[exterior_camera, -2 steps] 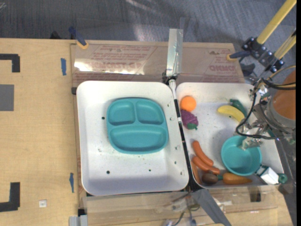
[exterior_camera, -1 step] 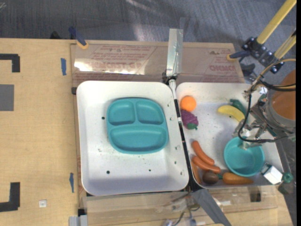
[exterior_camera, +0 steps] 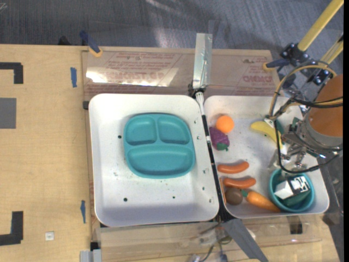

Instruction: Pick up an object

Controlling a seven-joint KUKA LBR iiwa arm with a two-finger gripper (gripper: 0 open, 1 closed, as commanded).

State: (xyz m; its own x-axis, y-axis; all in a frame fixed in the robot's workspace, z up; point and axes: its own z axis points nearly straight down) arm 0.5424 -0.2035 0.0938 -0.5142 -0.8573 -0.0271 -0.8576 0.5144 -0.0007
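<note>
The right bin (exterior_camera: 248, 105) holds several toy foods: an orange ball (exterior_camera: 224, 124), purple grapes (exterior_camera: 220, 139), a yellow banana (exterior_camera: 263, 129), two red sausages (exterior_camera: 233, 167) (exterior_camera: 240, 182), a brown piece (exterior_camera: 233, 196) and a carrot (exterior_camera: 260, 201). A teal bowl (exterior_camera: 293, 196) sits in the bin's front right corner with a white and black item inside it. My gripper (exterior_camera: 293, 160) hangs over the right side of this bin, just above the bowl's far rim and to the right of the banana. Cables and metal parts blur its tip.
The left bin (exterior_camera: 106, 190) holds a teal divided plate (exterior_camera: 159, 145). A raised divider (exterior_camera: 208, 146) separates the two bins. Yellow struts (exterior_camera: 322, 21) rise at the back right. The grey arm with its orange band (exterior_camera: 330, 113) covers the right bin's right edge.
</note>
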